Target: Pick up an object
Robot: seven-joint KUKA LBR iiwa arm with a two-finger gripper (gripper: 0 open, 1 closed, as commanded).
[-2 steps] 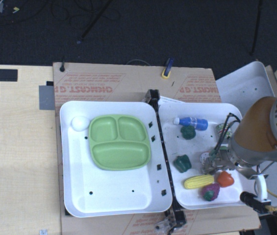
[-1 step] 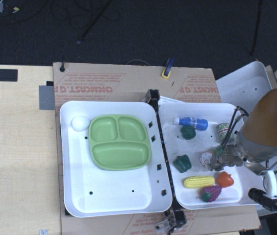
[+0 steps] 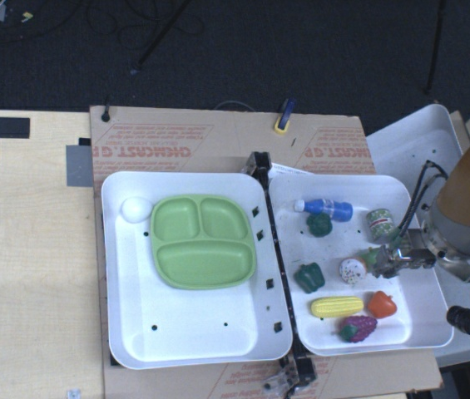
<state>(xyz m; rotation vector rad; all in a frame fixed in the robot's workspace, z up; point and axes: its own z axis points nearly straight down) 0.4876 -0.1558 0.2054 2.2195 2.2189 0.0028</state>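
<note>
Your pincer (image 3: 387, 260) hangs low in the right bin (image 3: 418, 339), just beside the speckled white ball (image 3: 352, 270); I cannot tell its state. Centre over that ball, clear of the orange-red piece (image 3: 382, 305), then descend straight.

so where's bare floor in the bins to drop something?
Left bin: the wide strip below the green tray is bare; the white ball takes the top-left corner. Right bin: crowded with toys. Gripper works among them at the right side; small patch between bottle and corn, left of centre.
</note>
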